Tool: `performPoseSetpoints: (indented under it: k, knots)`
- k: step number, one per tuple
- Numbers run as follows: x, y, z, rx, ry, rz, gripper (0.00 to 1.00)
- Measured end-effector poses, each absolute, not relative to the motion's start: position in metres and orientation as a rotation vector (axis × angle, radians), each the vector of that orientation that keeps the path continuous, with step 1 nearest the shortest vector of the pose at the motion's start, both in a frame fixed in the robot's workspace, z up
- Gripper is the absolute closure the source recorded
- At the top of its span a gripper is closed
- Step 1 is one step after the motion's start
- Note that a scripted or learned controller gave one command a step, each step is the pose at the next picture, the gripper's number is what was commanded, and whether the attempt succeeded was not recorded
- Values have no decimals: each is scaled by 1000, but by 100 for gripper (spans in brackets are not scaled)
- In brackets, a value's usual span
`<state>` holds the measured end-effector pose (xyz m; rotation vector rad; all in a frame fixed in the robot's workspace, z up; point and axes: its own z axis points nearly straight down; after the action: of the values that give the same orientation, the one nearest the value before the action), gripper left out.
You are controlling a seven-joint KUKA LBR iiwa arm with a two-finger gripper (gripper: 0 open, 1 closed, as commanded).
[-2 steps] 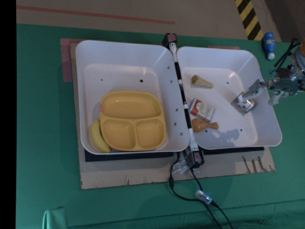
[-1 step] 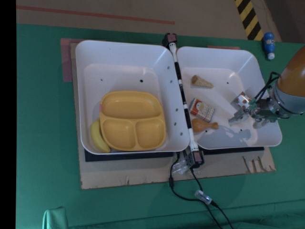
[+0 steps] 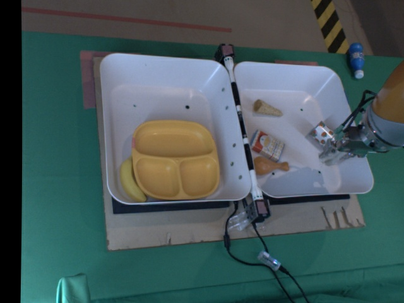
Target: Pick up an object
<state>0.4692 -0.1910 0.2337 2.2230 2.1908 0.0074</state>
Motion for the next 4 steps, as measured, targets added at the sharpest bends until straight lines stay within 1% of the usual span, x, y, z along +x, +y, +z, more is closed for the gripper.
performPoseSetpoints:
  k: [1, 2, 3, 4]
  knots:
    - [567, -189, 188, 2211, 2201, 14, 100]
    - [569, -178, 190, 2213, 2224, 33, 0]
    - [602, -110, 188, 2209, 2201, 18, 0]
    - [605, -115, 205, 2205, 2184, 24, 100]
